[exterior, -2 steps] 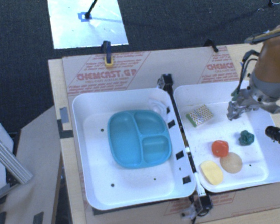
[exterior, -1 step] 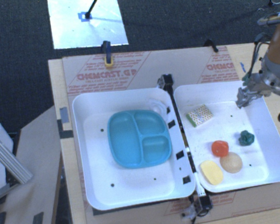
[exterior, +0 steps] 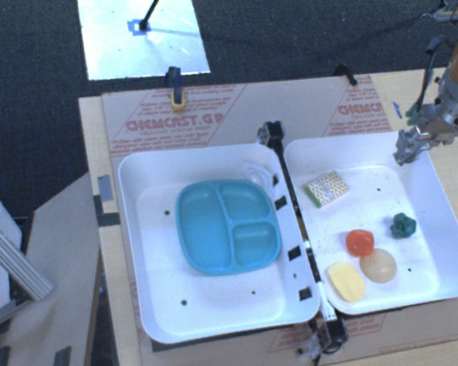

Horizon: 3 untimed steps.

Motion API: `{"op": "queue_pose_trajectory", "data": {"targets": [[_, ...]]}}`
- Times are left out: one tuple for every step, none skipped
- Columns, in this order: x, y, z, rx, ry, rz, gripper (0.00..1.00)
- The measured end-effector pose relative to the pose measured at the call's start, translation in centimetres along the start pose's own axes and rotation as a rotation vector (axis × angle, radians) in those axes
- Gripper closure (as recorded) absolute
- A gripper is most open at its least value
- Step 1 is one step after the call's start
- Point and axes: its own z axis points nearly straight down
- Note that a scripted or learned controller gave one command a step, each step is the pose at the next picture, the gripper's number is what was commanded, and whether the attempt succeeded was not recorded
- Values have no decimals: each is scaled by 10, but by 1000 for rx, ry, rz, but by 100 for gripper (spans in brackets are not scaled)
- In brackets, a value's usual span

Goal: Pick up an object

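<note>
The claw (exterior: pixel 407 150) hovers over the right bin's (exterior: pixel 449 217) far right corner; whether it is apart or together I cannot tell. In that bin lie a patterned green packet (exterior: pixel 327 188), red ball (exterior: pixel 360 242), teal lump (exterior: pixel 402 225), tan egg (exterior: pixel 378 266) and yellow block (exterior: pixel 346 281). Left of that bin, the left bin (exterior: pixel 151 254) holds a blue divided tray (exterior: pixel 227 225).
</note>
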Motion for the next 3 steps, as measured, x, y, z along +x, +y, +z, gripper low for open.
{"op": "queue_pose_trajectory", "data": {"targets": [[50, 3, -6, 3, 3, -5, 100], [103, 10, 10, 4, 3, -5, 100], [164, 17, 6, 3, 3, -6, 100]]}}
